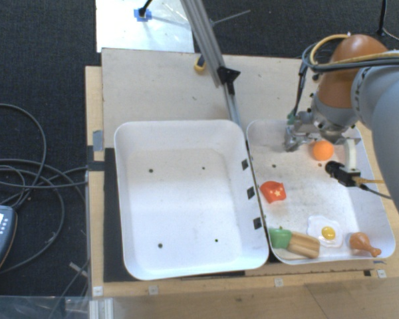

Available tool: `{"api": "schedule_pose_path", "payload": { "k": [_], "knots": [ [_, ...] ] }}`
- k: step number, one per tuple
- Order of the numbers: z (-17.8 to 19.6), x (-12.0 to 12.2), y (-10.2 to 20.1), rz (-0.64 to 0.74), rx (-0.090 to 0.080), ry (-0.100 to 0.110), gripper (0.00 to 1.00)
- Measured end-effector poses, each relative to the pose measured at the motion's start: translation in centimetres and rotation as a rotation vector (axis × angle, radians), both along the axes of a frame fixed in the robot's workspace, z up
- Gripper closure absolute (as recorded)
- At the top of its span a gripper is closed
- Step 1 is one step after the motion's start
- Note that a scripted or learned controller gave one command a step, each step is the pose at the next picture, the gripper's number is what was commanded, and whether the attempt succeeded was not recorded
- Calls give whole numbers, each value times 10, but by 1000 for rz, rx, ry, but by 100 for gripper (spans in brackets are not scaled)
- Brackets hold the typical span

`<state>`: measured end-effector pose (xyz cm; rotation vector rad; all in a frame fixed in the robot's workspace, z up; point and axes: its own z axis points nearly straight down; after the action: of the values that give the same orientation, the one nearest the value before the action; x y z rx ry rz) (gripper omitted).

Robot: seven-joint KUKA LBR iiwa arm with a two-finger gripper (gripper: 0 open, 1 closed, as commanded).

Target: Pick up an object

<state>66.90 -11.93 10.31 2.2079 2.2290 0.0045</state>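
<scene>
1. Orange ball point(322, 150), right bin point(372, 211), near its far edge: prob. light, hard plastic, smooth, apt to roll; best pinched across the middle.
2. Gripper point(299, 140) sits just beside the ball, on its left; whether the fingers are open or closed can't be told.
3. Nearer the front edge: red piece point(273, 191), fried egg point(324, 230), drumstick point(364, 244).

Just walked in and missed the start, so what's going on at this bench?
A grey robot arm reaches in from the right over the right bin, with its gripper low near the bin's far end beside an orange ball. Nothing is visibly between its fingers. A red piece, a fried egg, a drumstick and a green-and-tan piece lie in that bin too.
</scene>
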Motion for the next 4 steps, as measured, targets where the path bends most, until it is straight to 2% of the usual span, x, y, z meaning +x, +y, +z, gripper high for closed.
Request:
{"api": "schedule_pose_path", "payload": {
  "k": [2, 3, 4],
  "knots": [
    [129, 7, 8, -3, -1, -5, 100],
    [168, 8, 8, -3, 0, -2, 100],
    [158, 11, 53, 0, 2, 3, 100]
  ]
}}
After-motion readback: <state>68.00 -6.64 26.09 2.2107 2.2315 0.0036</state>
